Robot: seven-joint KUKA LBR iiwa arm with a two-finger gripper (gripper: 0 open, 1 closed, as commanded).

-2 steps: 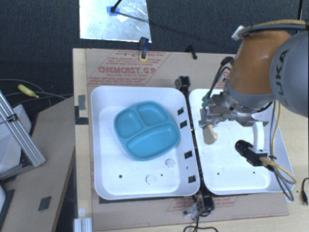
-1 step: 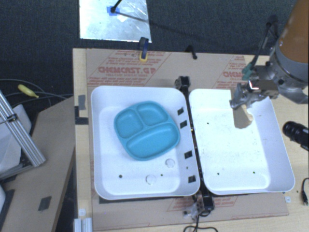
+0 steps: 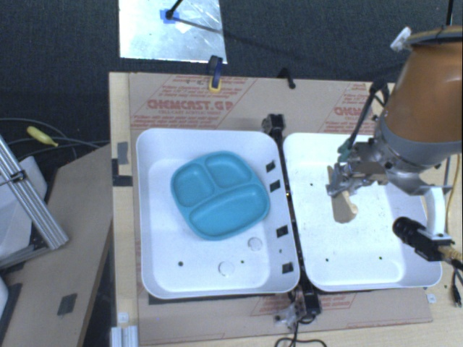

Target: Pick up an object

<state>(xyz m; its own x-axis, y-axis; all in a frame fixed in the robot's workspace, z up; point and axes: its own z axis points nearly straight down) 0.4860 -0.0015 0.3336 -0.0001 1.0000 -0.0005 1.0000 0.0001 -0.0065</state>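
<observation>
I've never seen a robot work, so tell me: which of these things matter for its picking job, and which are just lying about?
For the job:
gripper
tan block just below it
right bin

Lying about:
blue divided plate
left bin
shiny sheet behind the bench

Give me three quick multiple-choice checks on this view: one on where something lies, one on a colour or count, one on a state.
1. Where does the divided plate lie?
A. In the left bin
B. In the right bin
C. On the bench outside the bins

2. What colour is the plate?
A. Red
B. Blue
C. Yellow

3. How does the gripper stand to the tan block?
A. It is far off, above the left bin
B. It is over the right bin with the block at its fingertips
C. It is outside both bins

Answers: 1 A, the plate rests inside the left bin. 2 B, it is light blue against the white. 3 B, the gripper is above the right bin, the block right below its tips.
</observation>
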